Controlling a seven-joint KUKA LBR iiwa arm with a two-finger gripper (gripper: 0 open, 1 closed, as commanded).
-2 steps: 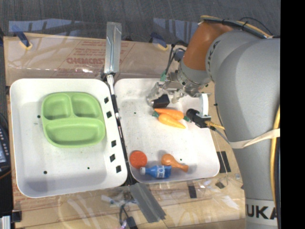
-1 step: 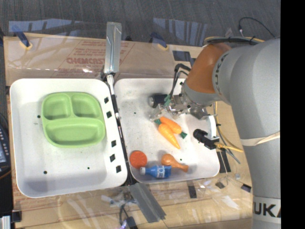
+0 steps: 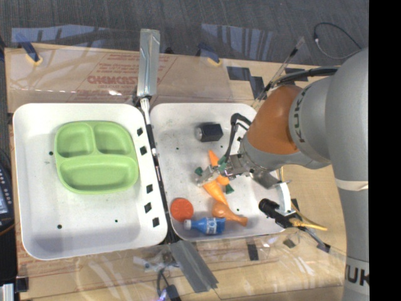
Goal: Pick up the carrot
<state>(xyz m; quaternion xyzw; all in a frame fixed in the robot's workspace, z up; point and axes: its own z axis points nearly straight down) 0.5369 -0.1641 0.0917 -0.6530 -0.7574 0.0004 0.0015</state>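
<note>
**Q:** What is on the bench?

**A:** Two shallow white plastic bins sit side by side, touching along a taped seam. The left bin [image 3: 37,231] holds a light green plastic plate with three compartments [image 3: 96,156]. The right bin [image 3: 182,121] holds several small things.

**Q:** Where is the carrot?

**A:** The orange toy carrot with a green leafy end [image 3: 216,162] lies near the middle of the right bin, mixed in with other orange pieces. An orange bowling-pin-shaped toy [image 3: 220,200] lies just below it, reaching toward the bin's lower edge. The pieces overlap, so their exact edges are hard to separate.

**Q:** And the arm?

**A:** The grey arm with an orange band [image 3: 276,127] reaches in from the right. Its two-finger gripper [image 3: 230,168] is down among the orange pieces, right beside the carrot. I cannot tell how the jaws stand, or whether anything sits between them.

**Q:** What else is in that bin?

**A:** A small dark cylinder [image 3: 208,132] lies near the upper middle. A red-orange ball [image 3: 182,208] sits at the lower left, with a blue and white bottle lying on its side [image 3: 205,226] just beside it.
</note>
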